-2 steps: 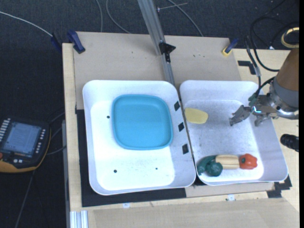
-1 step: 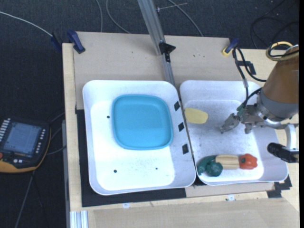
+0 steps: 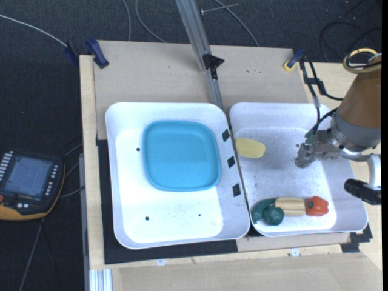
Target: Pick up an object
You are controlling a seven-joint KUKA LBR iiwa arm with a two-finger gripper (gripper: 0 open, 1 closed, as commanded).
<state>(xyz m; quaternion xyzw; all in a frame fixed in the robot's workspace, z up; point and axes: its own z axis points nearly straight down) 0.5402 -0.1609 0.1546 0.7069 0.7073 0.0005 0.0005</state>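
- Two shallow white bins side by side on a tan bench (image 3: pixel 157 71), w/ a black mat under their front edges.
- Left bin (image 3: pixel 121 180): holds a blue square plate (image 3: pixel 180 155) w/ rounded corners, lying flat, nearer the bin's back-right part. A few small dark specks on the white floor around it, front and left.
- Right bin (image 3: pixel 267 117): holds 4 things.
  - Yellow flat piece (image 3: pixel 250 148) at the left edge, about mid-depth, just beside the divider btw the bins.
  - Along the front edge, a row: dark green lump (image 3: pixel 268 213) at the front-left corner, tan stick-like piece (image 3: pixel 290 207) touching it on the right, then a red-orange round piece (image 3: pixel 316 206) touching the stick's other end.
- Gripper (image 3: pixel 308 155): low over the right bin's right half, about mid-depth, well apart from the yellow piece and behind the front row. Nothing seen btw its fingers; can't tell if they're wide or narrow, too small and dark.
- Arm: grey w/ orange band (image 3: pixel 365 99), comes in over the right edge of the right bin.
- Metal pole (image 3: pixel 194 26) slants from the top down to the gap btw the bins.
- Handheld screen unit (image 3: pixel 27 183) on the dark floor, left of the bench.
- Blue clamps (image 3: pixel 97 53) at the bench's back corners.
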